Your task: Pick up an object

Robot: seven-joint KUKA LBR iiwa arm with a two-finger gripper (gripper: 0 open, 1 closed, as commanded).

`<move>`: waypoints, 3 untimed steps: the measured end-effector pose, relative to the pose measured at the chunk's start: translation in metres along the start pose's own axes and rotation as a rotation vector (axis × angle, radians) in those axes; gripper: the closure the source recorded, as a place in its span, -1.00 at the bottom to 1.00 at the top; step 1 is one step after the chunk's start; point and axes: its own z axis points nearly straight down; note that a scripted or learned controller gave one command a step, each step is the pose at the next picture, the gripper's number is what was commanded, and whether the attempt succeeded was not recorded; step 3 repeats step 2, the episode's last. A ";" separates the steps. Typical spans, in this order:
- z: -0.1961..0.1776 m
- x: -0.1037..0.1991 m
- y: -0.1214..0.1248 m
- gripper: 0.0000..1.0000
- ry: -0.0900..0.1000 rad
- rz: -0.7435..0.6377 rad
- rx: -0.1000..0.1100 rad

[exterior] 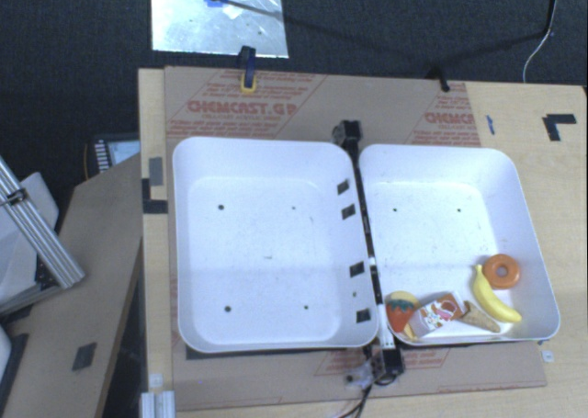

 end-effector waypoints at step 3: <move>0.000 0.034 0.000 1.00 0.002 -0.006 0.001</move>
